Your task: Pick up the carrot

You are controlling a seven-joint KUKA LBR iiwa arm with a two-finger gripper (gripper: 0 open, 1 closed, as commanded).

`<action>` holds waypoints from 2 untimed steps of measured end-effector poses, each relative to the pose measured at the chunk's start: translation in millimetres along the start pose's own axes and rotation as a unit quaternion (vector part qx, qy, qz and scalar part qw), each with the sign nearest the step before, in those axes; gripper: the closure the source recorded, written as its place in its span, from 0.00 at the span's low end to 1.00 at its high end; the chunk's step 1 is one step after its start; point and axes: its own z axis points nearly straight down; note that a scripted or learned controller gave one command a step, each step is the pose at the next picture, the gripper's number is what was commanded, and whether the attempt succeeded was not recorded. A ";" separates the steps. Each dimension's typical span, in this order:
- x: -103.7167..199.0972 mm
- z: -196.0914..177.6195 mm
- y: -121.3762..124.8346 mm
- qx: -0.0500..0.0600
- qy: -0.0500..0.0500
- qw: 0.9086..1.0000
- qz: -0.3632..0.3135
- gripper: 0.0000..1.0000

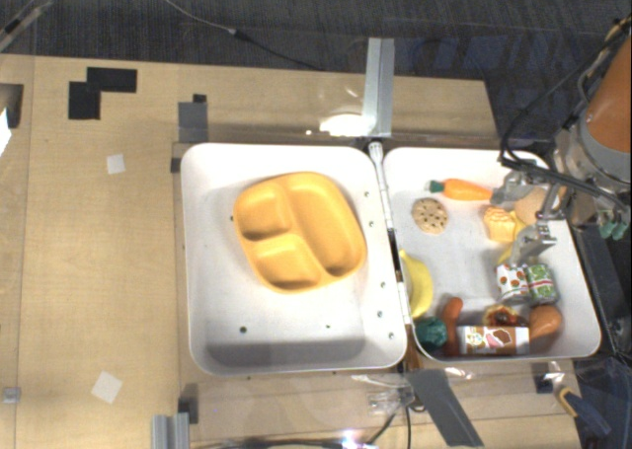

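Seen from above at a slant, the pale wooden bench (pixel 89 269) carries two shallow white bins side by side. The left white bin (pixel 212 329) holds a yellow plastic divided plate (pixel 296 230), tilted slightly, with two compartments toward its left side.

The right white bin (pixel 464 260) holds the clutter. The small orange toy carrot with a green top (pixel 458 188) lies on its side near the bin's far edge, green end pointing left. Just in front of it and a little to the left sits a round tan cookie (pixel 430 215). A yellow banana (pixel 419 285) lies against the bin's left wall. To the carrot's right is a pale yellow block-shaped toy (pixel 501 224). Along the near edge lie a flat brown-and-white printed packet (pixel 492 338), a red-and-green printed carton (pixel 526 282) and a rounded orange-brown toy (pixel 544 319).

The grey arm reaches in from the right, and its end effector (pixel 538 235) hangs over the right side of that bin, beside the yellow block and well apart from the carrot. Whether its fingers are apart or together cannot be told here; nothing is seen between them.
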 end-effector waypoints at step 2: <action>-108.9 76.6 -0.2 -0.001 0.002 0.996 0.084 0.00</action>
